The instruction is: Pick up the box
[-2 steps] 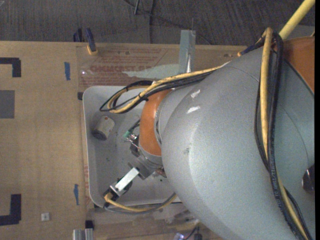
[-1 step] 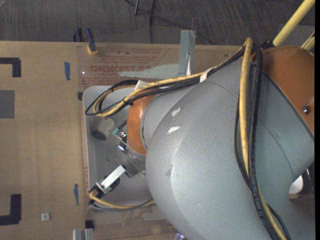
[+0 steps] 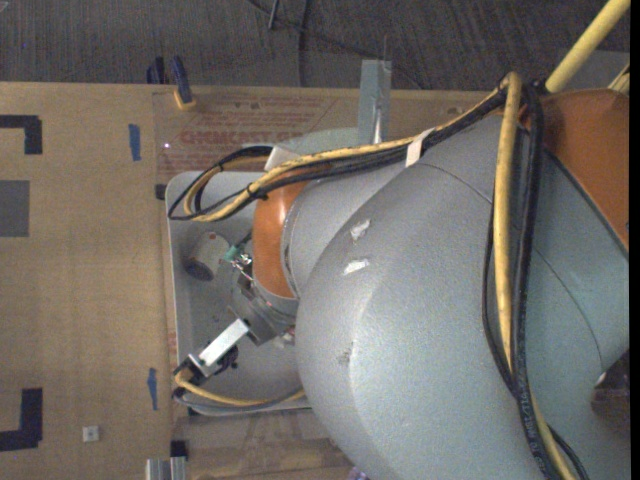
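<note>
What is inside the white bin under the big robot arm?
Inside the white bin sits a small grey roll-shaped thing, beside the arm's wrist. A yellow-and-black cable loops along the bottom edge. The big arm covers the rest, so the box cannot be seen.

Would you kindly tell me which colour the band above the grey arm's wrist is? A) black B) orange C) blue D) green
B: the band above the wrist of the grey arm is orange, seen over the shallow white bin.
</note>
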